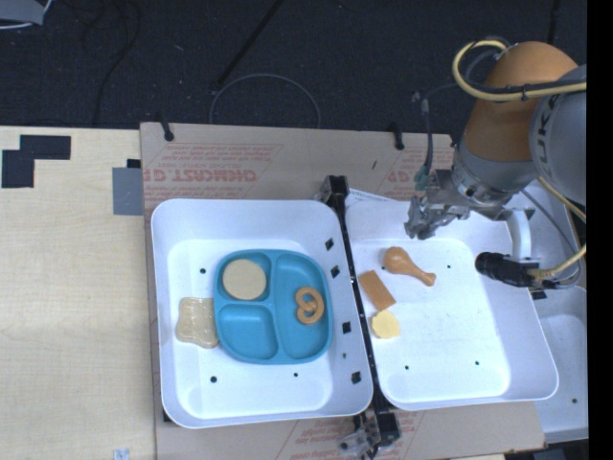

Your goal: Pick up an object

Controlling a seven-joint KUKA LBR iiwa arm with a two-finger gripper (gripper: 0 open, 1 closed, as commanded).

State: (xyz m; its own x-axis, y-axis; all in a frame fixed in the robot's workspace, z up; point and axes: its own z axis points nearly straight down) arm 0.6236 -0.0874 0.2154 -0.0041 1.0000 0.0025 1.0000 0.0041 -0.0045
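A toy drumstick point(409, 265) lies in the right bin point(498, 372), beside an orange block point(375, 289) and a yellow disc point(385, 325). The jaws point(422, 220) hang above the bin's far edge; how they stand I cannot tell. Cardboard point(249, 166) covers the pale wooden table point(67, 286); dark carpet point(239, 36) lies beyond.

I worked in a robotics lab: two white bins point(192, 233) sat on a cardboard sheet point(249, 166) over a wooden bench point(67, 295), loose cables point(263, 89) trailing behind.
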